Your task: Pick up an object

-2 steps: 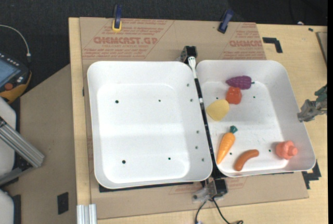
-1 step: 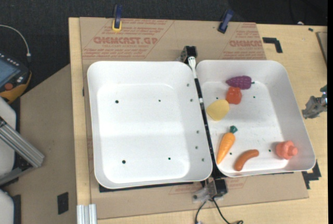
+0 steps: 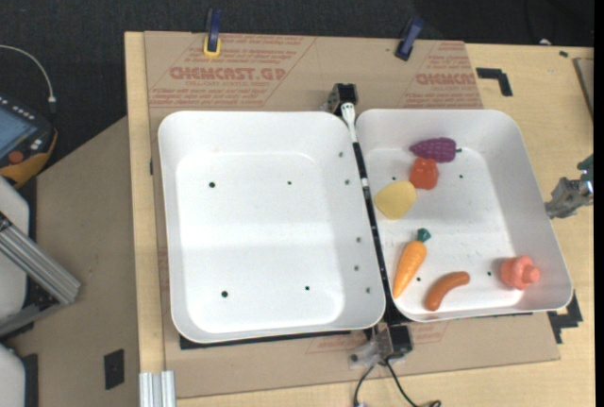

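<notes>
Two white bins on the bench, toy foods gathered in the right bin (image 3: 528,160), gripper (image 3: 569,195) at the frame's right edge.

The left bin (image 3: 189,207) sits touching the right one along a shared rim. In the right bin lie a purple bunch of grapes (image 3: 434,148) near the far wall, a red tomato-like piece (image 3: 425,173) just beside it, a pale yellow lemon (image 3: 395,199) touching the tomato's near-left side, an orange carrot (image 3: 410,265) with a green top, an orange sausage (image 3: 445,291) near the front wall, and a pink piece (image 3: 518,273) in the near-right corner. The gripper is outside the bin's right wall — well apart from every piece, nearest the pink one; whether it is spread or closed cannot be told.
</notes>
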Controlling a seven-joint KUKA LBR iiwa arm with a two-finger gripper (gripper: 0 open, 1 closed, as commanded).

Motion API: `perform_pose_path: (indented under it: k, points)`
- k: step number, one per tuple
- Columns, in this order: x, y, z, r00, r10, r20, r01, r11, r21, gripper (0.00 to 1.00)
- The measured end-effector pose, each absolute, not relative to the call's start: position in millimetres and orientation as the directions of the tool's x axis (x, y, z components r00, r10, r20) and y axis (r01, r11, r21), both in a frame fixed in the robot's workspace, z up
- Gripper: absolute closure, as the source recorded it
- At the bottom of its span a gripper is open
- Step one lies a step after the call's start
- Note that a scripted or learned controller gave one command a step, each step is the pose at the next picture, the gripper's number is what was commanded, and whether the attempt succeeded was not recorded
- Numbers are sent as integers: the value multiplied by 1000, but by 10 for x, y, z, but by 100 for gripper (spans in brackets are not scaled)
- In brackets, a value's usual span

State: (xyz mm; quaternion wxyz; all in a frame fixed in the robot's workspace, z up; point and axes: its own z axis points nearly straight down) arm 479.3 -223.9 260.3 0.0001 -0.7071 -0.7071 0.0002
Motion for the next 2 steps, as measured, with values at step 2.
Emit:
perform_pose_path:
  k: [2]
  points:
    - [4799,-1476,2685,-7,1000,2,1000,7,-1,100]
